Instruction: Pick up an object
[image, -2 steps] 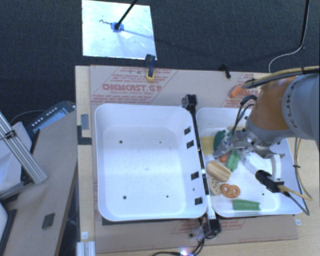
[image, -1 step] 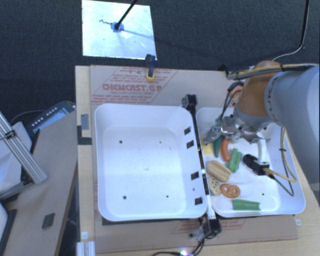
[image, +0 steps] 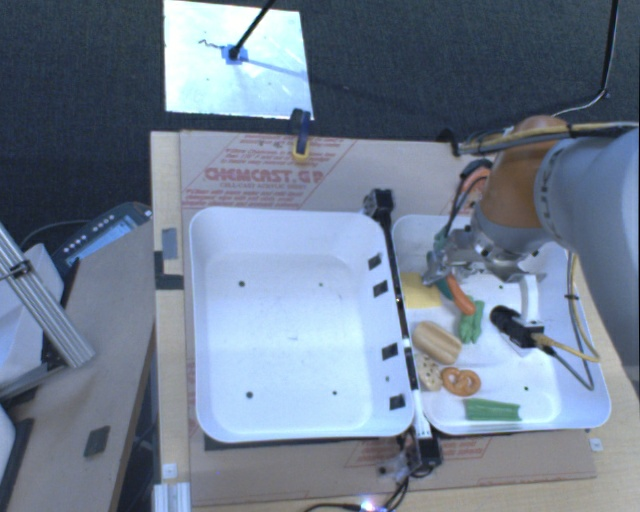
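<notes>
Gripper (image: 447, 268) hung low over the right bin (image: 580, 400), at about 11 o'clock of that bin's floor, w/ the arm (image: 560, 190) coming in from 3 o'clock. We couldn't tell whether its fingers were spread or pressed together; wrist and cables hid them.

Nearest thing to it was the carrot (image: 460, 294), just beside the tool at its 5 o'clock. We saw nothing between the fingers. Long axis of the carrot ran approx 11 to 5 o'clock, upper end tucked under the gripper, lower end touching the pod (image: 470, 322).

We judged it a light plastic toy: stiff, smooth, prob. slippery, not fragile. Best hold looked to be mid-length, fingers closing across the narrow width, i.e. along 2–8 o'clock.

Other items lay close by: cheese (image: 420, 294) at the carrot's 9 o'clock, bread (image: 437, 342) and pretzel (image: 461, 381) toward 6, bean (image: 492, 408) further down. The left bin (image: 215, 330) sat at 9 o'clock.
</notes>
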